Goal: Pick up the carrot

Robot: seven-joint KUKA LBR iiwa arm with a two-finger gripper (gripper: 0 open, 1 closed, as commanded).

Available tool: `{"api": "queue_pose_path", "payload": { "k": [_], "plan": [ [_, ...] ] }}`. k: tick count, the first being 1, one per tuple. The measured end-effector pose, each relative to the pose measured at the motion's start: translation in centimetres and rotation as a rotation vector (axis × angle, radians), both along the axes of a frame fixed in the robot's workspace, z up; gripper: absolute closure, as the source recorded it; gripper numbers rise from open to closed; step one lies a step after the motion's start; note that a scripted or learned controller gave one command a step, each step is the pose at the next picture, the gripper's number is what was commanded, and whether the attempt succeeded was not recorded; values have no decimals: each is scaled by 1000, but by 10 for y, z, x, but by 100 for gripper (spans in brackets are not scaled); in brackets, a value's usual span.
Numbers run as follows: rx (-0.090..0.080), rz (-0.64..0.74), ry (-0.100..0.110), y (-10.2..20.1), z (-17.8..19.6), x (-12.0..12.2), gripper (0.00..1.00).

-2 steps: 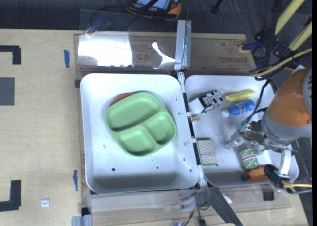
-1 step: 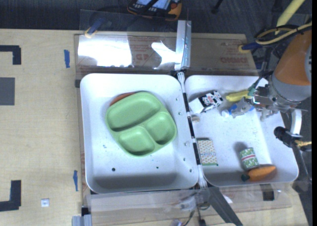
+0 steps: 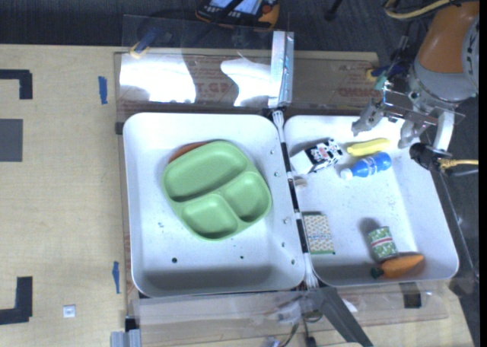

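Note:
The carrot [image 3: 401, 264], orange with a dark green end, lies in the right bin's near right corner, touching a small green can [image 3: 382, 242]. My gripper [image 3: 385, 126] hangs over the far side of the right bin [image 3: 434, 201], just above a yellow banana-like item [image 3: 367, 146]. Its fingers are spread, with nothing between them. The carrot is far from the gripper, toward the near edge.
A blue bottle [image 3: 367, 165] and a black-and-white item [image 3: 323, 153] lie by the yellow item. A patterned packet [image 3: 318, 233] rests near the divider. The left bin [image 3: 152, 254] holds a green divided plate [image 3: 217, 188] with something orange [image 3: 186, 149] under its far edge.

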State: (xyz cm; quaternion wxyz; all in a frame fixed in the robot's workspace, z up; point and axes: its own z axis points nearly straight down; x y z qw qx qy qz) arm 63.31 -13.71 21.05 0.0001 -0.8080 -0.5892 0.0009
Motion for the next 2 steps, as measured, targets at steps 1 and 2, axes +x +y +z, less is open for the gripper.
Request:
{"api": "queue_pose_path", "payload": {
  "k": [1, 2],
  "plan": [
    [0, -53, 0, -47, -88, 33, 0],
    [0, -433, 0, -74, -53, 34, 0]
  ]
}}
